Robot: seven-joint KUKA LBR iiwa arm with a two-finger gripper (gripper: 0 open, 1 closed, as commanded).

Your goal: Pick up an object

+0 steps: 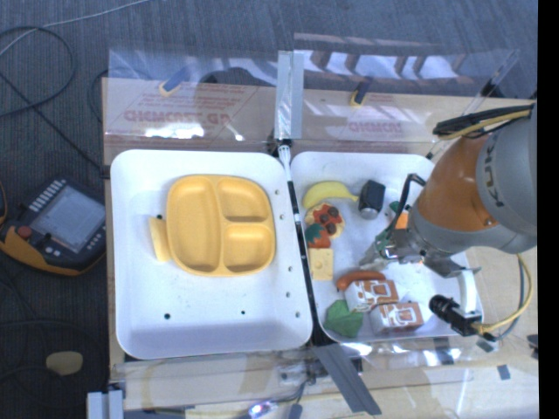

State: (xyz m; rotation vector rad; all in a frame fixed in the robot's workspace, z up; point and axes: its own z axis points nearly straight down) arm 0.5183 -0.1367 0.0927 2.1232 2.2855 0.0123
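Two small cartons (384, 304) with no readable print lie near the right bin's (345, 166) front edge beside an orange sausage-shaped piece (360, 278), the gripper (389, 250) just above them, its grip impossible to judge.

Seen from above at a slant: two shallow white bins side by side on the worktop (131, 120). In the left bin (140, 321), a yellow divided tray (218, 223), sitting toward twelve o'clock. In the right bin (410, 166), a clutter: a banana (328, 192) at eleven o'clock, a black cylinder (371, 197) just beside it, a fruit-topped piece (327, 219) under the banana, a yellow block (321, 263) below that, a red-orange sausage shape (359, 278) near centre, two printed cartons (384, 305) at six o'clock, a green leaf shape (345, 319) at seven o'clock. Reaching in from three o'clock, the grey and orange arm (476, 195), with its gripper (390, 248) low over the bin's middle, just above the sausage shape. Off the worktop at nine o'clock, a handheld control pendant (57, 225) on the carpet.
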